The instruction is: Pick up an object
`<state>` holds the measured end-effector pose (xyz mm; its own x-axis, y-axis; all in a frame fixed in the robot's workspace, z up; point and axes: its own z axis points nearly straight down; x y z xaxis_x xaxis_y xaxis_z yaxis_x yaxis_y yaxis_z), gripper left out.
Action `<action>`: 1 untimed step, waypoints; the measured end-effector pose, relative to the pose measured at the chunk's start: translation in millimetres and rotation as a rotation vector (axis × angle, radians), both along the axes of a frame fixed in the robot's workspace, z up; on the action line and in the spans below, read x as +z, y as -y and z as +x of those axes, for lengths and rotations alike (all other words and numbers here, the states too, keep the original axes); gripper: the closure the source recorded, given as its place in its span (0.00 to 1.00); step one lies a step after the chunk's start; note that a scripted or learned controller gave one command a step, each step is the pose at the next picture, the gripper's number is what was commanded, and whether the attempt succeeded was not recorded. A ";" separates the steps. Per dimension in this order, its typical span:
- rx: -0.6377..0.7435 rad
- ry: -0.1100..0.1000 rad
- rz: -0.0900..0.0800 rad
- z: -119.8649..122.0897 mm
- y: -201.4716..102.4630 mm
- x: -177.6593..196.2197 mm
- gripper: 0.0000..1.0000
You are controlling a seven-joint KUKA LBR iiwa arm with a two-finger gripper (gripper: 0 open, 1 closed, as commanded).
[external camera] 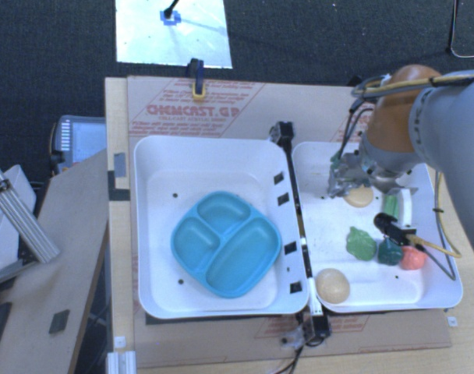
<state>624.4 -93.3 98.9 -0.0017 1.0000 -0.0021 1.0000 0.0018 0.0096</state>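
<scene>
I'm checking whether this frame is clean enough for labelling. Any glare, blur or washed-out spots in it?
Camera view: the reflective sheet above the bench glares pale; both white bins look bright but keep their edges; the blue divided plate is sharp; the gripper and small items beside it look soft and hard to separate.

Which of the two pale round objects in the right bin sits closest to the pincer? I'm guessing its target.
The pale round object at the bin's upper middle, right beside the pincer. The other pale round object lies at the bin's near-left corner, far off.
</scene>
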 end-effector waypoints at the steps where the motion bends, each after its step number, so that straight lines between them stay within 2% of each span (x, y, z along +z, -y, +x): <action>1: -0.002 -0.004 0.001 0.2 8.8 48.8 1.00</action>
